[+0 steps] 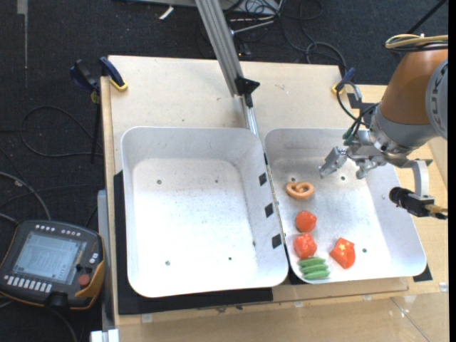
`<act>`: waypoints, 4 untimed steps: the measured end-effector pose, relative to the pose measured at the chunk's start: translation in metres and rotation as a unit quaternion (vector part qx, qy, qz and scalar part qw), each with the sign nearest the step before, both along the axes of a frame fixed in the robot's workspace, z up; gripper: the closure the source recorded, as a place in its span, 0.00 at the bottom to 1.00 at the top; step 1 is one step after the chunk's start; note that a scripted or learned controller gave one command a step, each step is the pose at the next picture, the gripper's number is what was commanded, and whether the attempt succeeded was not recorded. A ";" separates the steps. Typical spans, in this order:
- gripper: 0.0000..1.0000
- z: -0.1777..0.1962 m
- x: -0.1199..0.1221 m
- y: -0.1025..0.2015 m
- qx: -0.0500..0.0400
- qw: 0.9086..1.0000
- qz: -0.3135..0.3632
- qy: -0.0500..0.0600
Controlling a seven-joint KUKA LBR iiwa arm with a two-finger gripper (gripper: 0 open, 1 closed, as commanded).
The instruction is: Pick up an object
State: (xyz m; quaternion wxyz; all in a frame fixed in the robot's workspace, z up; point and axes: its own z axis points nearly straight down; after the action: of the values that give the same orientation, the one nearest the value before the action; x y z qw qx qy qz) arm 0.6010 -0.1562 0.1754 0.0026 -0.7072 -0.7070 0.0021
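Note:
The right bin holds a tan pretzel-shaped piece, a red round piece, another red piece, a green pod-like piece and a red-orange chunk. My gripper hovers over the back of the right bin, up and to the right of the pretzel piece. Its fingers are spread apart with nothing between them.
The left bin lies beside the right one. A slanted metal pole rises behind the bins. Clamps sit at the bench's back corners. A teach pendant rests off the bench at lower left.

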 end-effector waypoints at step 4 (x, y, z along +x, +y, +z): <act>1.00 -0.007 0.000 0.008 -0.001 1.000 0.001 -0.006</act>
State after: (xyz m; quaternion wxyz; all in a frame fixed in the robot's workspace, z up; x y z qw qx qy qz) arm 0.6010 -0.1478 0.1684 -0.0026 -0.7062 -0.7080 -0.0017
